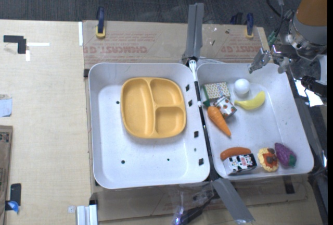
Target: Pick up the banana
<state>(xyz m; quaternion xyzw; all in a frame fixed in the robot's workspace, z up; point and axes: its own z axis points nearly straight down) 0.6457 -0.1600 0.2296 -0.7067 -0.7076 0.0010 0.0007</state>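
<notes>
One banana (251, 101) lies in the right bin (294, 130), in its upper half, with its curve opening upward and its right tip a little higher than the left one. A small white ball (241, 85) sits just above its left end, very near to it or touching it; I cannot tell which. To the left of the banana there is a small box with a red and white pattern (225, 106), and above that a flat green checked packet (216, 90). An orange carrot (219, 120) lies under them, tilted, with its green top toward the divider between the bins.

Along the lower edge of the same bin I see a red sausage (235, 152), a black and white carton (240, 163) just below it, a yellow and red toy food piece (269, 160), and a purple bunch of grapes (285, 154).

The gripper (271, 57) hangs over the upper right corner of the right bin, apart from the banana, and nothing is between its fingers. The two fingers stand spread apart.

The left bin (104, 130) holds a yellow tray with three compartments (153, 108).
</notes>
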